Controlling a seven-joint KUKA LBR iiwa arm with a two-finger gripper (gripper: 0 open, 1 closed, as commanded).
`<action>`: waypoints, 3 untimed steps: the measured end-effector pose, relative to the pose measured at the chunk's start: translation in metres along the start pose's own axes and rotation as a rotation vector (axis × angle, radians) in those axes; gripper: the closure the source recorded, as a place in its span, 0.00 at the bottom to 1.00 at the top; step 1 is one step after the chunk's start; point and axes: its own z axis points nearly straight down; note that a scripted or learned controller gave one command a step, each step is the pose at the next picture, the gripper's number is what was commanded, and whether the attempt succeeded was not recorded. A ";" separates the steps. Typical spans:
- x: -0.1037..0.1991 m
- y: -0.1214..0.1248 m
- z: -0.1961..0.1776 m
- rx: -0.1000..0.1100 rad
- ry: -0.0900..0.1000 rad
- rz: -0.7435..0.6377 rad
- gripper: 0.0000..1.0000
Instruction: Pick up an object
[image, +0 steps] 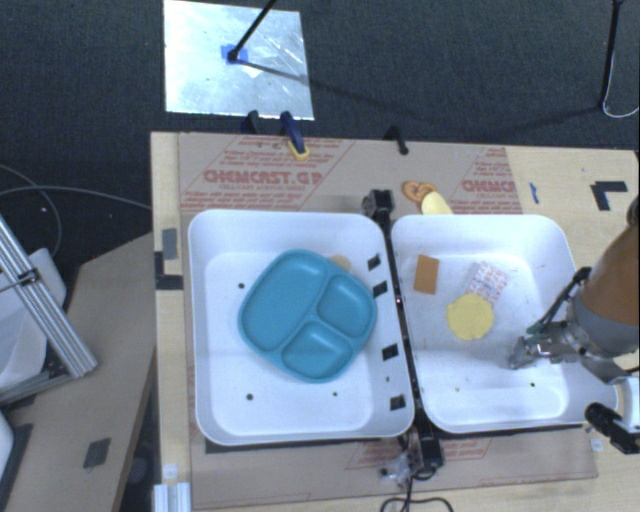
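Yellow disc up-left of my gripper, nothing in hand yet.

The flat round yellow disc (469, 317) lies at the middle of the right-hand shallow white bin (540, 235), with a small orange rectangular block (427, 274) up-left of it and a crinkled speckled packet (488, 281) just above. My gripper (530, 351) sits low at the bin's right side (whether spread or closed, I cannot tell), so the disc lies to its left and slightly up the frame. The blue divided plastic plate (308, 315) fills the left-hand white bin (215, 300).
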 end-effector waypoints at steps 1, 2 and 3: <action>-0.008 0.003 0.006 -0.002 0.008 -0.007 1.00; 0.040 0.003 -0.078 -0.007 -0.002 -0.011 1.00; 0.010 0.000 -0.053 0.000 -0.002 -0.001 1.00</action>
